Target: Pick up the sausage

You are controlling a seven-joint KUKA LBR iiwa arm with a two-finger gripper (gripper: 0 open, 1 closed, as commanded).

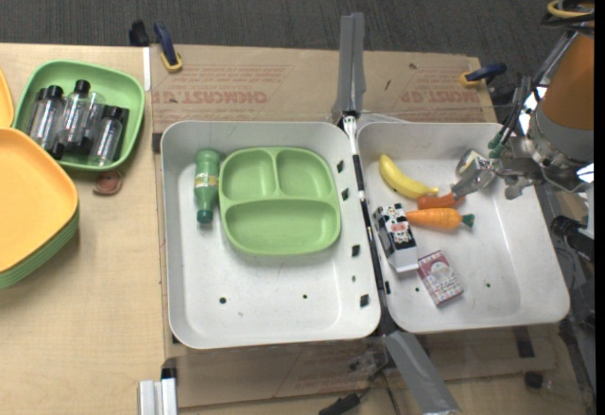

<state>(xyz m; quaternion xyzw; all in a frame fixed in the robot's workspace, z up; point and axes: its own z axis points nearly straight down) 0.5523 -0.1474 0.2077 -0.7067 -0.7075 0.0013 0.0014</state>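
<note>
Brown cardboard (284, 87), mirrored print "CHEMCAST GP".

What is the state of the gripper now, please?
Gripper: low in the right bin, close above the sausage near the carrot; open or closed cannot be told.

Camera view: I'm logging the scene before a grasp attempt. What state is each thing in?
Sausage: lying in the right bin, beside the carrot, not lifted.
Carrot: lying flat.
Banana: lying flat.
Green bottle: on its side in the left bin.
Divided plate: flat, right way up.
Pink box: lying flat.
Gripper: low, near the sausage.
</note>
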